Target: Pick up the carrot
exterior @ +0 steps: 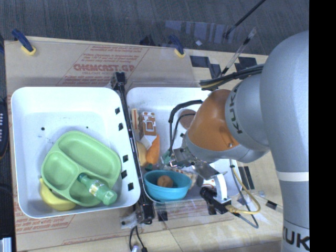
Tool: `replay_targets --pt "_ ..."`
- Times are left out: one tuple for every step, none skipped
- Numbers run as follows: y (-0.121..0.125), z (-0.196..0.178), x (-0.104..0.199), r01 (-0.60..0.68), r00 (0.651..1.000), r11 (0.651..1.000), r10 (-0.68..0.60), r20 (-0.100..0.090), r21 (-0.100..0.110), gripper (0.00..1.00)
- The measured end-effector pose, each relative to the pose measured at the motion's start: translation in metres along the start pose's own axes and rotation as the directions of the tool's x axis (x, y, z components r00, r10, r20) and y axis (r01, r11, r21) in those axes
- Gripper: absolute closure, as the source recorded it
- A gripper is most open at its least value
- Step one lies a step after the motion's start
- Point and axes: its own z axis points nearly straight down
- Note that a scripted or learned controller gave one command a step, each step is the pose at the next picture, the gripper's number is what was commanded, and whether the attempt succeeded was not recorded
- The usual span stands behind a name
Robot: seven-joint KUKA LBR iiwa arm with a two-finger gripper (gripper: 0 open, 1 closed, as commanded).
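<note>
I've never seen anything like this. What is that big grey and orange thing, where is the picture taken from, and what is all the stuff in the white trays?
The camera looks down at a slant from above a bench. The grey thing with the orange band is a robot arm, reaching in from the right. Its gripper is low in the right bin, near the carrot it should pick up; I cannot tell whether it holds anything. Nearby sit a blue bowl with a small brown item inside and a small printed box. The left bin holds a green divided plate, a green bottle lying on it, and something yellow beneath.
</note>
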Motion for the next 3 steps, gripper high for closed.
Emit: replay_targets --pt "0.001 -0.010 0.000 0.013 1.000 1.000 -0.013 0.001 0.002 1.00" --pt "0.052 0.000 -0.014 -0.115 0.993 0.993 0.115 0.000 0.004 1.00" --pt "-0.003 0.000 0.001 -0.122 0.993 0.993 0.122 0.000 0.002 1.00"
